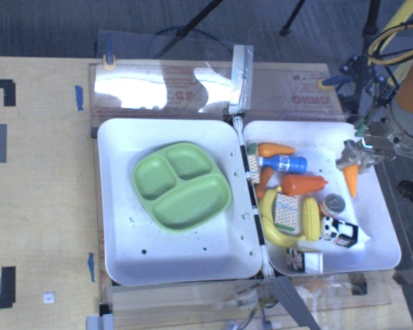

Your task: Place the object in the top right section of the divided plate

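In the right bin [389, 243], near its far right wall, the gripper [351, 162] grips a small orange carrot [350, 179] that hangs from its fingers above the floor. In the left bin [117, 143] lies the green divided plate [183, 185], its 3 sections bare

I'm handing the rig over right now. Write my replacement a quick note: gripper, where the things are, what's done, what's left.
Gripper: low over the right bin's far right side, by a small carrot that lies just under it. Whether it grips that carrot can't be told from this view.
Divided plate: green, in the left bin, nothing on it.
Other toys are in the right bin: banana, corn cob, large carrot, blue bottle.
Done: nothing placed yet.
Left: secure one object, carry it to the left bin, and set it in the plate's top right section.
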Tool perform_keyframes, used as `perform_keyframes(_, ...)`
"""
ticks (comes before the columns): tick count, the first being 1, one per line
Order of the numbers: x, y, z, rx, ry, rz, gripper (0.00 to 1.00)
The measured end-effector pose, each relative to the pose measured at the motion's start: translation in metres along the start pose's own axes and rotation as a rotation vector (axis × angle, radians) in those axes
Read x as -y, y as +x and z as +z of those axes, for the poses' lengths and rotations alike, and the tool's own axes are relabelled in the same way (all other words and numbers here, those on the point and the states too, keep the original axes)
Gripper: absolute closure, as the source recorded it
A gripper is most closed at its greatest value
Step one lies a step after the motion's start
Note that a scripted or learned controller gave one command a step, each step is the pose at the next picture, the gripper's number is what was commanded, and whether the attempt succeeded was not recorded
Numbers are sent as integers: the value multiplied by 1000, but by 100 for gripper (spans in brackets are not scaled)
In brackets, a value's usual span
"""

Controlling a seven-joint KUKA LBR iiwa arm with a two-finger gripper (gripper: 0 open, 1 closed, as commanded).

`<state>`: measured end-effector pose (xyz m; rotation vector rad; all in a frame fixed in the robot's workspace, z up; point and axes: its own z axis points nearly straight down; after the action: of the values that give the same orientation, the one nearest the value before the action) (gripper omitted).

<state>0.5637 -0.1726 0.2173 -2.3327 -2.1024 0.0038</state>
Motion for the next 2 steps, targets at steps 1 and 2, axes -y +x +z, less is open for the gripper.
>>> perform_keyframes(1, 8, -31, -37, 2, -4, -137, 100)
perform_keyframes(2, -16, 26, 103, 1, -6, -181, 100)
